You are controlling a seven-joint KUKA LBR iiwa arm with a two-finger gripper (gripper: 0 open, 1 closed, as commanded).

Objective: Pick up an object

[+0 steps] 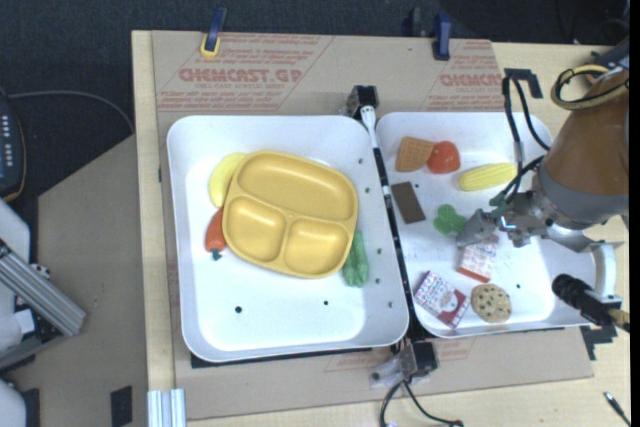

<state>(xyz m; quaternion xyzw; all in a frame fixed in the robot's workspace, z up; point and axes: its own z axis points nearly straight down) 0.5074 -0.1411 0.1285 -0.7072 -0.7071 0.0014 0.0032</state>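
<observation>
The small red-and-white packet (477, 260) lay in the right bin (535, 315), directly under the gripper (487, 227) — not yet lifted, so the pick remained undone. Whether the fingers were spread or pinching, I could not tell. Nearby sat a cookie (491, 302) and green toy (449, 218). The cardboard (300, 65) on the desk read "CHEMCAST" — the packet's print was illegible.

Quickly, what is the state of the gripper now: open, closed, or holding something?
Gripper: low in the right bin, beside the green toy; open or closed cannot be told.
</observation>
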